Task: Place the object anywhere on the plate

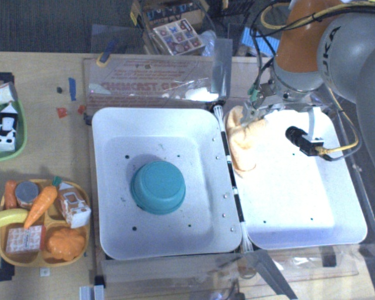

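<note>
2 white bins sit side by side on the bench. The left bin (106,136) carries a round teal plate (158,187), lying just left of the bin's centre and well apart from its walls. The right bin (312,224) holds a pale, cream-coloured soft object (242,144) in its top left corner, pressed against the rim that it shares with the left bin. The grey arm (344,42) with its orange band reaches in over the top edge of the right bin, and the gripper (257,108) hangs directly above the upper part of the object, at or very near its surface. Whether the tool is spread or pinching the object cannot be told from this angle. Off the left edge of the bins, an orange tray (40,220) of toy food and a green dish (6,133) rest on the bench.
</note>
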